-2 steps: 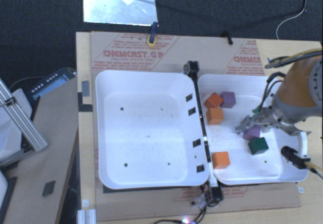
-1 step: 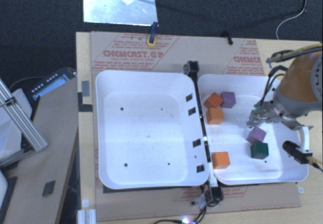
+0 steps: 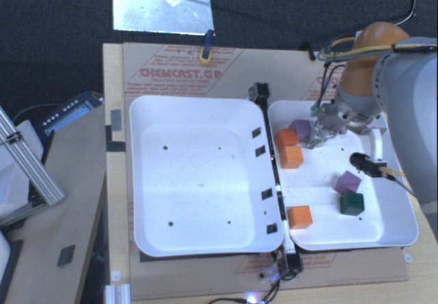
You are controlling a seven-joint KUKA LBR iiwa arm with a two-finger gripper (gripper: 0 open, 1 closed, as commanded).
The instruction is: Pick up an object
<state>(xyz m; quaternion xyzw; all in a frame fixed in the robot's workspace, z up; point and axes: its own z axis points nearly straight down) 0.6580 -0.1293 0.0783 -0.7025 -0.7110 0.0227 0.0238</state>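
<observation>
The right bin (image 3: 393, 231) holds several small blocks. Two orange blocks (image 3: 289, 147) sit together near its left wall, and a third orange block (image 3: 299, 216) lies at the front left. One purple block (image 3: 300, 128) rests at the back, just left of my gripper (image 3: 316, 138). Another purple block (image 3: 347, 182) and a dark green block (image 3: 352, 203) lie toward the front right. My gripper reaches down into the back of the right bin, right beside the back purple block and the orange pair. Nothing shows between its fingers.
The left bin (image 3: 147, 227) lies beside the right one, with a black divider strip (image 3: 270, 166) between them. A yellow clip (image 3: 205, 57) sits on the cardboard behind the bins. My arm (image 3: 397, 83) hangs over the right bin's back right corner.
</observation>
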